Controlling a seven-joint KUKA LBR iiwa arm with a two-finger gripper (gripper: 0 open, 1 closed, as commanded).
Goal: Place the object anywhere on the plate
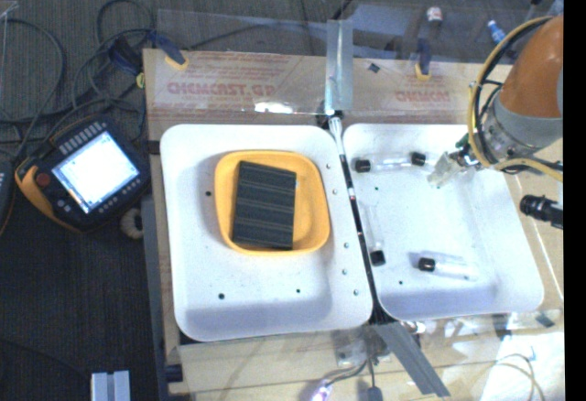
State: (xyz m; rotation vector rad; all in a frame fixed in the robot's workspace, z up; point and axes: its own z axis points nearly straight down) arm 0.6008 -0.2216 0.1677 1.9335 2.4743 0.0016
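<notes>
Plate-bound, the dark ribbed block (pixel 265 204) already lies flat on the yellow plate (pixel 314 207), inside its rim, in the left bin (pixel 188 234). The jaws (pixel 447 168) hang over the upper part of the right bin (pixel 513 234), pale and small against the white floor; whether they stand apart or closed cannot be told, and nothing is visibly held between them. Behind them the grey wrist and its orange band (pixel 540 70) lead off to the right. Close to the jaws lie two small clear tubes with black caps, one (pixel 389 163) along the bin's upper edge and another (pixel 441 266) lower down toward the front wall. Farther out, the tabletop (pixel 229 83) carries both bins side by side, and a handheld pendant with a lit screen (pixel 87 175) rests on the floor to the left.

Judging from how things lie, the placing step appears done, with the arm well apart from the plate. If so, the next move calls for nothing more than keeping clear of the left bin, so the block is not nudged off.
</notes>
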